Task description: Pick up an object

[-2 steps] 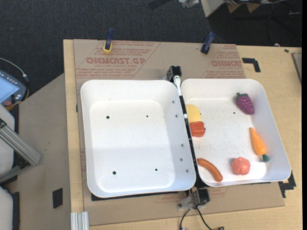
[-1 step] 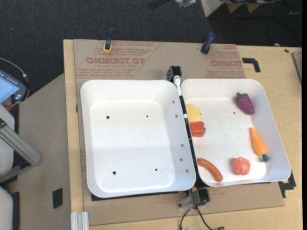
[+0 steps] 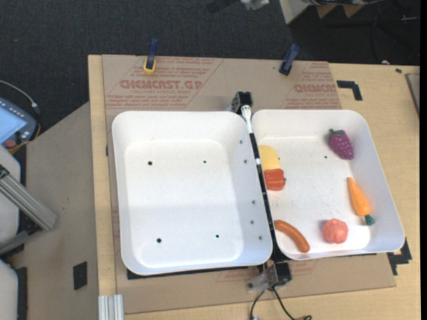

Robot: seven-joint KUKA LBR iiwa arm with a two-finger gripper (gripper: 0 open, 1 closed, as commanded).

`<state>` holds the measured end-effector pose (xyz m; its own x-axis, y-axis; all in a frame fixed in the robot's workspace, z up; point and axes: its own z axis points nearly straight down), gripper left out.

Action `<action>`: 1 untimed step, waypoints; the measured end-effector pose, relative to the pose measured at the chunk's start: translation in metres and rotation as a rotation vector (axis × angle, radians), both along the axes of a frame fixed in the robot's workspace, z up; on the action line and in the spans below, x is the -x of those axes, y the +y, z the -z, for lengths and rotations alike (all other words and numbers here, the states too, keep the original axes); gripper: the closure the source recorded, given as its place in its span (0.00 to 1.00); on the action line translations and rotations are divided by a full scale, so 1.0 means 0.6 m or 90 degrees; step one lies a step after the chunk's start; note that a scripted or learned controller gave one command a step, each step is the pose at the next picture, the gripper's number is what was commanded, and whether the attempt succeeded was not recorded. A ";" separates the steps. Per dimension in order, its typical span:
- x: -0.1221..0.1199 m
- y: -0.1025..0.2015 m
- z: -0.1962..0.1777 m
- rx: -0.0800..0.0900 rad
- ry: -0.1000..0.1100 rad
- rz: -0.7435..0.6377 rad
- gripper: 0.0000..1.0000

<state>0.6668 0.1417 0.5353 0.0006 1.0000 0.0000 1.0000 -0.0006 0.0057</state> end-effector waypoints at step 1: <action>0.000 0.011 0.000 0.000 0.000 0.000 1.00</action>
<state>0.6668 0.1481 0.5353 0.0008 1.0000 0.0000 1.0000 -0.0008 0.0054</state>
